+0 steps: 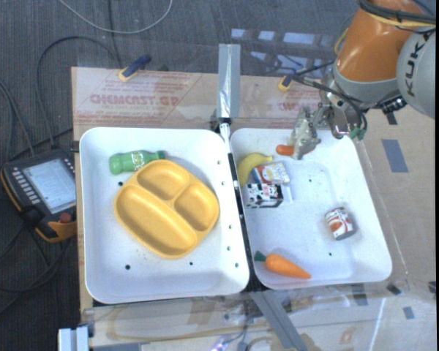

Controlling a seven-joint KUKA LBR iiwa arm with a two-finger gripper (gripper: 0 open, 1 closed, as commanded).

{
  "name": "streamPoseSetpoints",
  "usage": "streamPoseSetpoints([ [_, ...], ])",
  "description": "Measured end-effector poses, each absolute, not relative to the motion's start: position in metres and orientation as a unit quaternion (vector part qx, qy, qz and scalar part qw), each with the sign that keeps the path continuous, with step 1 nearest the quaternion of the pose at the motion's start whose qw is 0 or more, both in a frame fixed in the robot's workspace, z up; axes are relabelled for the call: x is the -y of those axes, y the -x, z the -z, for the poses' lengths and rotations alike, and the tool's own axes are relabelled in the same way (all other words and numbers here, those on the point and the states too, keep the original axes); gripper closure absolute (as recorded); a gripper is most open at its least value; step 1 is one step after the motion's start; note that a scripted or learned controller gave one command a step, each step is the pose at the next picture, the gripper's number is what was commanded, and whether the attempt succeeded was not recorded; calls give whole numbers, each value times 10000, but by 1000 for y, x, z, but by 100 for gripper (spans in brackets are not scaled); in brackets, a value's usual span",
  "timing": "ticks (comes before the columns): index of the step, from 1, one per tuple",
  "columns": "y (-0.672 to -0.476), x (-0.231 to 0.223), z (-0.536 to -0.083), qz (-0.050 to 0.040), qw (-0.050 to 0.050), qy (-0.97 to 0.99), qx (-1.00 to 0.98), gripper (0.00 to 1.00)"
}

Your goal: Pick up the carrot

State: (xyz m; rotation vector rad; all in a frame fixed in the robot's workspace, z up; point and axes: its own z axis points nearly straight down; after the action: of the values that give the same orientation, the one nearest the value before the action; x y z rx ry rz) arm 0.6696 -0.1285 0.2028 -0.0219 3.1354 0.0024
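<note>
End effector sits over the far edge of your right bin, just beside a small orange-red item. You cannot tell how far it is open or whether it has hold of anything; the tips are too blurred.

Near to far:
- Carrot lies flat at the near edge of the right bin, green end toward the divider, well apart from the end effector.
- Small can lies on its side, right of centre.
- Printed cartons and banana sit by the divider.
- Left bin holds a yellow sectioned plate; a green bottle lies touching its far side.
</note>
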Motion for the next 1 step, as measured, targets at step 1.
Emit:
streamPoseSetpoints([
  [1, -669, 61, -185, -11, 21, 1416, -9899, 100],
])
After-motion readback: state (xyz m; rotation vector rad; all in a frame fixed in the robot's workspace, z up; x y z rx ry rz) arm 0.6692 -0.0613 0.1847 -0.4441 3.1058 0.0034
